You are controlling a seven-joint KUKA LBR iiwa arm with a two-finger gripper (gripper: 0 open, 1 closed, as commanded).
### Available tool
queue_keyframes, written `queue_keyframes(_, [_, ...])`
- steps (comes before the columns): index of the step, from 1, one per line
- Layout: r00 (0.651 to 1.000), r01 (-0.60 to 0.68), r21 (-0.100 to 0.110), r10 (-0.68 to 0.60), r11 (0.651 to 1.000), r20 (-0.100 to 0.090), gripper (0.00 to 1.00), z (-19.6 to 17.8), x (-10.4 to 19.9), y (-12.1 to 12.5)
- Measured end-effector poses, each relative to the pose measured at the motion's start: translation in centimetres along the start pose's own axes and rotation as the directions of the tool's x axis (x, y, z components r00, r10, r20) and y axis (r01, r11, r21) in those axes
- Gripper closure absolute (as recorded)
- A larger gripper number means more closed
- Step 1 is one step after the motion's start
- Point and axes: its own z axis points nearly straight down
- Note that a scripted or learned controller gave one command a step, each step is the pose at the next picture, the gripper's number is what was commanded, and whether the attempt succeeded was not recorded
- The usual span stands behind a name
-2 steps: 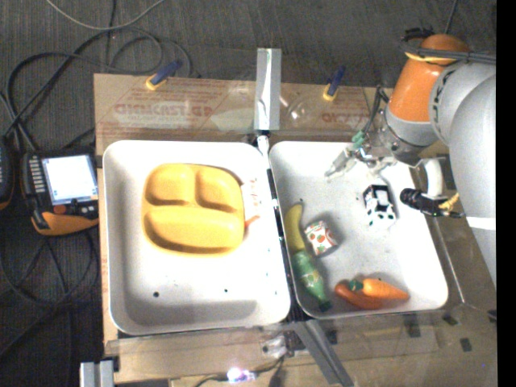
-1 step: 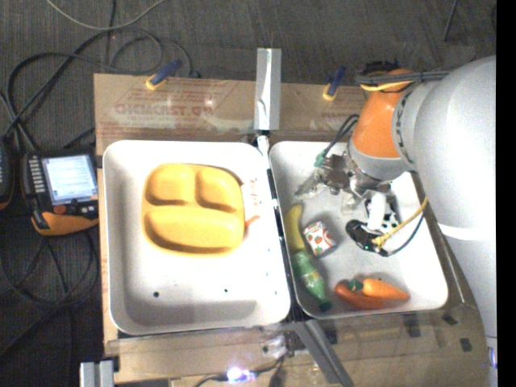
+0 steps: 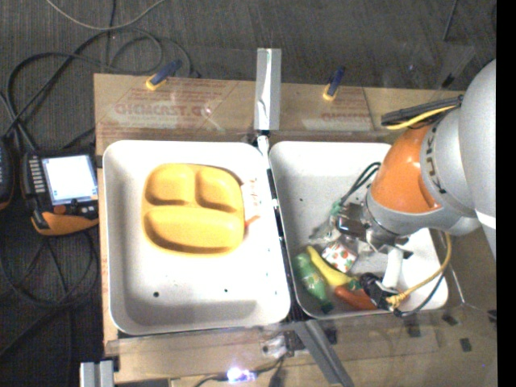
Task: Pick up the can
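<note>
Though perhaps cylindrical, can (image 3: 339, 256) (glossy).

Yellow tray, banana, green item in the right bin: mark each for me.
yellow tray (image 3: 193, 208), camera view, on the divider between its compartments, left bin.
banana (image 3: 326, 269), camera view, on the middle of its curved body, right bin.
green item (image 3: 309, 272), camera view, on its top surface, left of the banana.

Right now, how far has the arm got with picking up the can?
Reaching looks done: the arm is low over the right bin, its gripper among the items there. The can lies on the bin floor beside a banana. Gripping and lifting remain.
</note>
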Motion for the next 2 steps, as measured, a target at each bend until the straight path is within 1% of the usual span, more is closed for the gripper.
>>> queue_keyframes(1, [1.000,0.000,0.003,0.000,1.000,-0.003,1.00,-0.7,0.0,0.2])
queue_keyframes(2, [0.961,-0.277,0.009,0.277,0.961,0.006,1.00,-9.0,4.7,-3.8])
